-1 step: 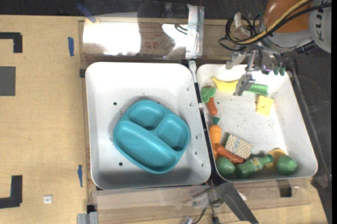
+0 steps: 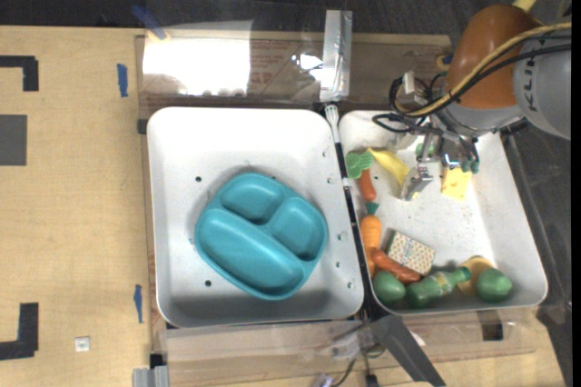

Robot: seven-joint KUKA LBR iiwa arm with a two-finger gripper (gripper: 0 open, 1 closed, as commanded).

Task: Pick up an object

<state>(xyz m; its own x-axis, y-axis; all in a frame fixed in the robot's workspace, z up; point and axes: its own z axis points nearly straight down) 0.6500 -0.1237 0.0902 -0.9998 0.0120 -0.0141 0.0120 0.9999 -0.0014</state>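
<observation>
My gripper [image 2: 438, 173] hangs low over the back of the right bin [image 2: 508, 222], below the orange wrist band. It is open, one metal finger [image 2: 419, 181] pointing down beside a yellow banana [image 2: 390, 163], the other next to a yellow cheese wedge [image 2: 457, 184]. Nothing sits between the fingers. Along the bin's left wall lie a green piece [image 2: 357, 163] and a small carrot [image 2: 366, 186]. Toward the front are an orange piece [image 2: 369, 231], a speckled cracker block [image 2: 410, 253] and several green vegetables [image 2: 436, 286].
The left bin [image 2: 172, 158] holds a teal divided plate [image 2: 263, 233]. A clear plastic sheet with a silver strip [image 2: 336, 54] lies behind the bins. Cables run from the wrist across the right bin's back edge. The bins' shared wall runs just left of the toys.
</observation>
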